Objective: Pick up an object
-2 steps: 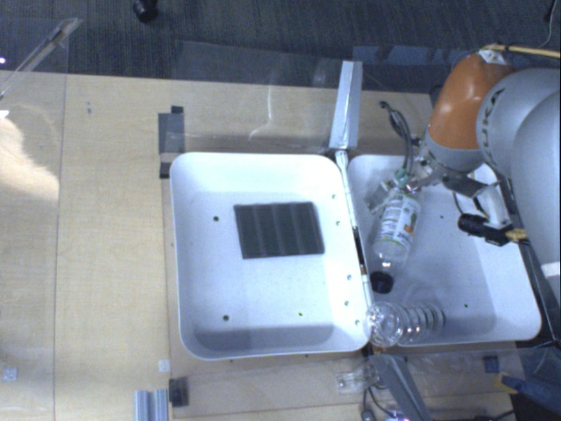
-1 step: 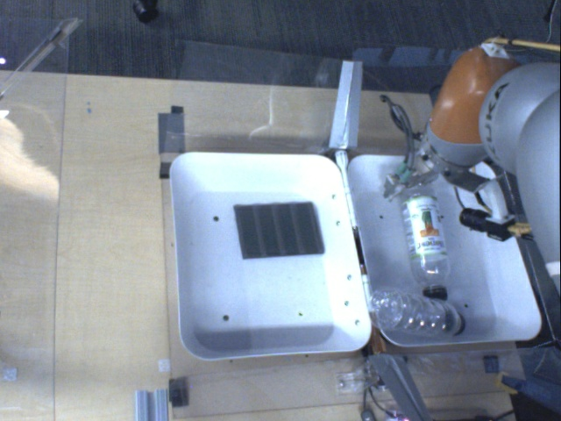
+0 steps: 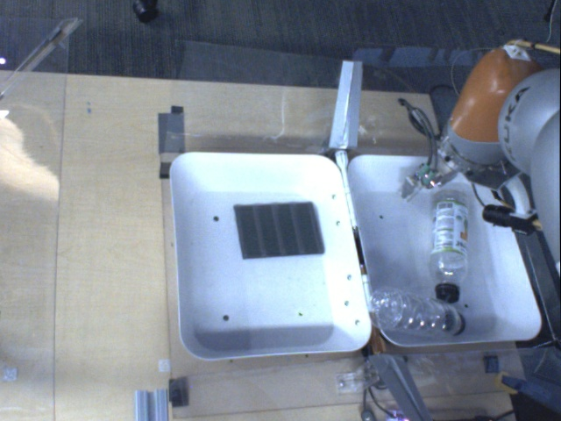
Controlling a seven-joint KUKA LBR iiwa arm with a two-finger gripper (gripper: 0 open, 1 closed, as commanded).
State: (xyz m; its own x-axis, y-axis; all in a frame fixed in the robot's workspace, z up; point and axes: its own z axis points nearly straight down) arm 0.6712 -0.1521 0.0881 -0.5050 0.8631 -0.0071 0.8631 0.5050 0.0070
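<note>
Bottle (image 3: 450,237), clear plastic with a pale label and a dark cap, lies lengthwise in the right bin (image 3: 386,235), cap toward 6 o'clock. A second clear bottle (image 3: 415,312), crumpled and ribbed, rests along that bin's near wall. The left bin (image 3: 197,261) is smooth white, holding a flat dark ribbed mat (image 3: 279,230) with bare floor all round. The gripper (image 3: 424,180) hangs at 11 o'clock from the labelled bottle, near but apart; whether it is spread, I cannot tell.
</note>
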